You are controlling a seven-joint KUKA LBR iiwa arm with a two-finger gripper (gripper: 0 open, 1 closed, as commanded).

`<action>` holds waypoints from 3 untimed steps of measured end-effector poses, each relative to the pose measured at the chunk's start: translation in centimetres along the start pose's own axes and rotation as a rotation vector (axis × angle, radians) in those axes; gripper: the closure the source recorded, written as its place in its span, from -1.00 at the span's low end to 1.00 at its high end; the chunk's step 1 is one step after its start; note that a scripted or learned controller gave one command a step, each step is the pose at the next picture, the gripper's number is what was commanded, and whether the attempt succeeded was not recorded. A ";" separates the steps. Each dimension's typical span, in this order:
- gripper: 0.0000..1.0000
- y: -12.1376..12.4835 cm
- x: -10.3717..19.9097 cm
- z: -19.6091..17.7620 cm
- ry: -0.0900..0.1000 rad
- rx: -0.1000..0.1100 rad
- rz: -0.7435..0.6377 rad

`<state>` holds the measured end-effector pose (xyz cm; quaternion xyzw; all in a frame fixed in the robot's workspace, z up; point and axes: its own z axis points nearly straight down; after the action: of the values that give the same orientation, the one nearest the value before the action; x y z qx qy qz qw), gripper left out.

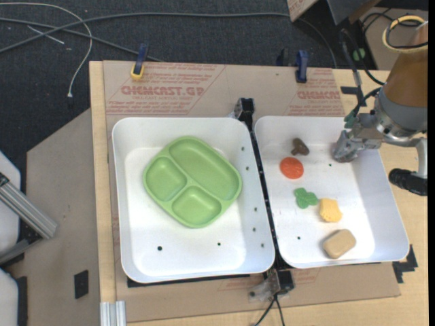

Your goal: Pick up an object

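Left bin (pixel 129 202): green divided plate (pixel 192 180) at center. Right bin (pixel 380 209): brown lump (pixel 299 146) at 11 o'clock, orange-red piece (pixel 292 168) below it, green piece (pixel 305 197), yellow piece (pixel 330 210), tan piece (pixel 338 243) at 6. Pincer (pixel 344 149) at 1 o'clock, grip state unclear.

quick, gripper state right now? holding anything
Gripper: cannot be told whether open or closed; nothing seen in it. It is low over the right bin, right of the brown piece.
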<state>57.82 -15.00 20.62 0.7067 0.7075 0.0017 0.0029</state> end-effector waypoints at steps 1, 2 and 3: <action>1.00 0.2 0.0 -4.4 0.000 -0.001 -0.001; 1.00 1.0 5.4 -5.0 0.003 0.002 -0.006; 1.00 1.4 11.2 -3.3 0.004 0.010 -0.005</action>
<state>59.18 -3.83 23.89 0.7048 0.7094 -0.0004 -0.0023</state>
